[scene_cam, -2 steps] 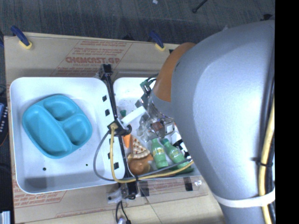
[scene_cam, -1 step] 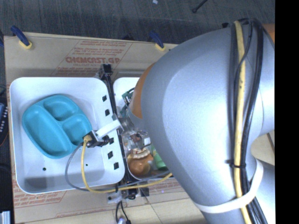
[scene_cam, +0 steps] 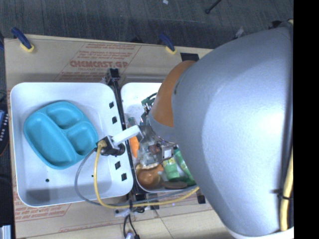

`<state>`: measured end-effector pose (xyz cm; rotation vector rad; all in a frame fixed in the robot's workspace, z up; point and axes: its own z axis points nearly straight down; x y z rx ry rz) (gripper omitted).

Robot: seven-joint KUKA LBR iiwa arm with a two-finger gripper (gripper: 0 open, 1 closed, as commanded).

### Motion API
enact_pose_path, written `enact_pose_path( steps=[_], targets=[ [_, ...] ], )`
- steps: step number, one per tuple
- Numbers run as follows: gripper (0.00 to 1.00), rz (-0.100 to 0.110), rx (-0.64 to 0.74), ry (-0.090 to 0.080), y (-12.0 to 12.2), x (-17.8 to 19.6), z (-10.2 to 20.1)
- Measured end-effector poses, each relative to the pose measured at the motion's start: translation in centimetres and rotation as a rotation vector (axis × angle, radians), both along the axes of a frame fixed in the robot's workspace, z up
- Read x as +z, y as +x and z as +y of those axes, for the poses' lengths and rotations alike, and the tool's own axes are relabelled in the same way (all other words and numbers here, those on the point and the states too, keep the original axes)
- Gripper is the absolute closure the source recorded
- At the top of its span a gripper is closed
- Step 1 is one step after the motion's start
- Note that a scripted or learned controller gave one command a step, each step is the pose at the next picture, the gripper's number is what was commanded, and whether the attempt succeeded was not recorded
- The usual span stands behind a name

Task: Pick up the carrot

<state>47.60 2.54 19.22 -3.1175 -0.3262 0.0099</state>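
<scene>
The carrot [scene_cam: 133,146] lay against the right bin's [scene_cam: 130,94] left wall, long axis along it, just left of the claw [scene_cam: 149,151], whose grip I could not tell.

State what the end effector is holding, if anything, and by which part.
It cannot be told: the end effector sits low in the right bin beside the carrot, mostly hidden by the arm.

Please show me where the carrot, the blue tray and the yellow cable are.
carrot [scene_cam: 133,146]: camera view, on its orange side, in the right bin beside the divider.
blue tray [scene_cam: 60,132]: camera view, on the ridge between its compartments, in the left bin.
yellow cable [scene_cam: 95,183]: camera view, on its loop over the left bin.
</scene>
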Motion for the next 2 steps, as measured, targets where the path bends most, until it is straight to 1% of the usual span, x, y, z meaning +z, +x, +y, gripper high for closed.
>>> enact_pose_path(
  steps=[1, 2],
  targets=[
    [1.00, 0.001, 0.035, -0.002, -0.1, 2.0, 6.0],
    [1.00, 0.005, 0.310, 0.001, -0.2, -0.2, 5.2]
  ],
)
